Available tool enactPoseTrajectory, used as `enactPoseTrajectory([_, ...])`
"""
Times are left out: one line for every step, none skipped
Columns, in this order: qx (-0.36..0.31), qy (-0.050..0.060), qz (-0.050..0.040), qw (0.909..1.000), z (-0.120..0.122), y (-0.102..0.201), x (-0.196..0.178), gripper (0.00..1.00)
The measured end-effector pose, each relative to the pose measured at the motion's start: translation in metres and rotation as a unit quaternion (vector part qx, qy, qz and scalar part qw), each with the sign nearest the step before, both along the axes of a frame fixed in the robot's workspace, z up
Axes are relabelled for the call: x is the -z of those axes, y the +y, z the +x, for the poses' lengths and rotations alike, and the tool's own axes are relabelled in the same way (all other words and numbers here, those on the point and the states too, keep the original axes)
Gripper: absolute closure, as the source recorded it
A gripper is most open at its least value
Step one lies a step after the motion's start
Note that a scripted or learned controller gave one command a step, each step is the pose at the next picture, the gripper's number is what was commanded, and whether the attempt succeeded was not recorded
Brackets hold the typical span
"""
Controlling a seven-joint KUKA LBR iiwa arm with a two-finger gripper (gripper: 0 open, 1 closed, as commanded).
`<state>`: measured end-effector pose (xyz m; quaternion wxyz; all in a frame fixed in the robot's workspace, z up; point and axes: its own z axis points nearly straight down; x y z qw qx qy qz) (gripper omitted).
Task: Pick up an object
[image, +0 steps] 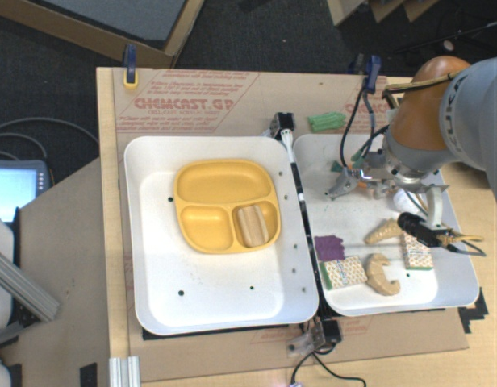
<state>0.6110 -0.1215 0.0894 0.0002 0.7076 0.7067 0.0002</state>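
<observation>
A brown board (184, 103) on the bench carries two white bins. The left bin (208, 289) holds a yellow plate (224, 185) with a pale block (250, 224) in one compartment. The gripper (376, 181) hangs over the back of the right bin (349, 216); the wrist hides it, so I cannot tell if it is open or closed. Near it lies a tan curved piece (384, 232), with a purple piece (329, 247) and a patterned block (345, 272) further forward. The tan piece looks light and stiff, perhaps wooden. Its narrow middle seems the best place to take hold.

One camera is looking down at a slant (from above the bench (192, 107)), framing the left bin (156, 248) and right bin (349, 220) whole.
</observation>
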Motion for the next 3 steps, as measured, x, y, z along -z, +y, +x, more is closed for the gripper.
enactPoseTrajectory([0.001,0.015,-0.0008,0.9999,0.051,0.024,0.004,0.00])
enactPoseTrajectory([0.003,0.002,-0.0010,1.0000,0.025,-0.054,0.005,0.00])
enactPoseTrajectory([-0.003,0.014,0.0167,0.9998,0.055,-0.092,0.006,0.00])
